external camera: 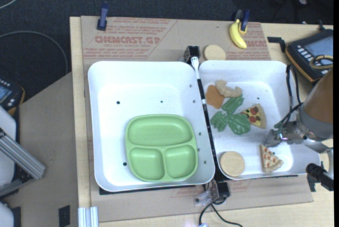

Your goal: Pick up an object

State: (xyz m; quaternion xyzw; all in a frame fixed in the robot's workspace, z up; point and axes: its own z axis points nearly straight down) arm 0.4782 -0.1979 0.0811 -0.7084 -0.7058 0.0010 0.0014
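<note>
While the bench is read from left to right, these things show:

Left bin point(106, 114): white and shallow; it bears a green plate point(161, 147) with three compartments, lying near its front edge.

Cardboard sheet point(132, 35): it lies under both bins; red printing on it reads "CHEMCAST G.P", and the smaller lines under it are too small to read.

Blue clamp point(102, 16): on the far left edge of the cardboard sheet.

Round beige disc point(214, 52): on the cardboard, just behind the right bin.

Banana point(238, 35): yellow, on the far edge of the cardboard, beside a second blue clamp point(244, 17).

Right bin point(275, 75): white; it holds the toy food.

Orange and tan pieces point(221, 94): at the far left of the right bin, touching each other.

Green leaves point(232, 116): in the middle of the bin, just in front of the orange piece.

Pizza slice with dots point(255, 115): touching the right side of the leaves.

Cookie point(232, 163): round, at the front left corner of the right bin.

Second pizza slice point(270, 158): near the front of the bin, right of the cookie.

Gripper point(276, 137): low over the right side of the right bin, just behind the second pizza slice; I cannot tell if it is open or closed, and nothing is seen held in it.

Arm point(320, 109): orange band and grey wrist, coming in from the right.
</note>
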